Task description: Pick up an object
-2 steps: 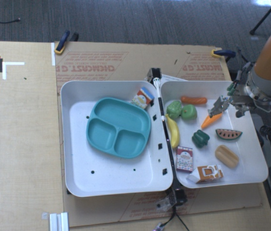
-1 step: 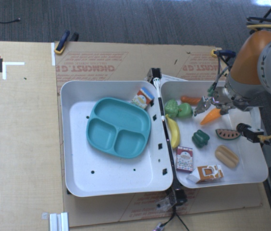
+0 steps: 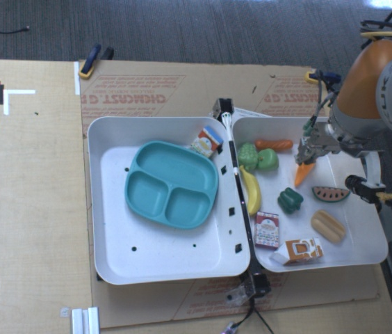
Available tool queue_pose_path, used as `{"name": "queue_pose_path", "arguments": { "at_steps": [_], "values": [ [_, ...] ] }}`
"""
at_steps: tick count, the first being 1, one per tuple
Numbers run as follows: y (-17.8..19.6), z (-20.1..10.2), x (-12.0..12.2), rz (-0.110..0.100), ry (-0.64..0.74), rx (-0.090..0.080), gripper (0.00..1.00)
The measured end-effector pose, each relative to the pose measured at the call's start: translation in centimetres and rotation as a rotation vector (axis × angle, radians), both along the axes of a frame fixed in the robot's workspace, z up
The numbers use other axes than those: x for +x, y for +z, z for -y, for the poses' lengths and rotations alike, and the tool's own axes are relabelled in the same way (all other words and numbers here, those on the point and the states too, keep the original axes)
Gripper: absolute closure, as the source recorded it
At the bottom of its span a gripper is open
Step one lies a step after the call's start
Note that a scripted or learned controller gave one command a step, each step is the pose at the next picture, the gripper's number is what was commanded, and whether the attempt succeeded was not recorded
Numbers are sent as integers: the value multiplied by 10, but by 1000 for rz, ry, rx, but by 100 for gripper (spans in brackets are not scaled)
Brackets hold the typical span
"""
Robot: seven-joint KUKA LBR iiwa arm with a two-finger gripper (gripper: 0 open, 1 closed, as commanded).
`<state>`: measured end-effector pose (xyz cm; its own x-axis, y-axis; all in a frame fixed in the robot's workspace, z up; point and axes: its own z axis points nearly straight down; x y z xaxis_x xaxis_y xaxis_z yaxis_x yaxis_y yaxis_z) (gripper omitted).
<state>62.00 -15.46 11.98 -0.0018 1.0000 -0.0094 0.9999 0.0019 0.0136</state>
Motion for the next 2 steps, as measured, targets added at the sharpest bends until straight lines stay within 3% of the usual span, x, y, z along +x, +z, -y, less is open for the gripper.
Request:
{"name": "queue_pose_path", "arguments": {
  "at_steps": [1,2],
  "values": [
    [0,0,0,0,0,0,0],
    [-27,16,-11,-14,-4,9,0]
  ]
}}
